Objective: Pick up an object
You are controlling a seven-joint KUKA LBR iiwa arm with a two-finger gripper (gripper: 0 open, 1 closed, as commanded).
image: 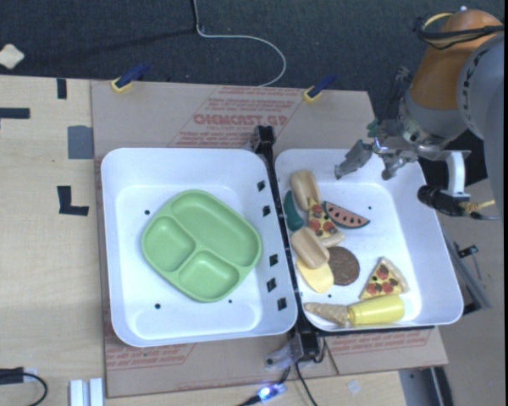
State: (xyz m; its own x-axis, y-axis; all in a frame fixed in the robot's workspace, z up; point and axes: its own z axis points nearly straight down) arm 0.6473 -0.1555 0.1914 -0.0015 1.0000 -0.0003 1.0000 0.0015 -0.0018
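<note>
Up above the right bin [423,252], the gripper [371,161] hangs with fingers spread and nothing between them, the watermelon slice [347,218] lying below.

— Where is the pincer [371,161]?
— Above the right bin's [423,252] far edge, fingers spread, holding nothing.
— And the toys?
— Watermelon slice [345,217], cookie [344,266] and pizza slice [383,279] lie there; the green tray [201,244] fills the left bin [123,193]

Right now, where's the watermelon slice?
In the camera view, the watermelon slice lies in the right bin, near its middle, just right of a pizza slice and above the brown cookie.
</note>
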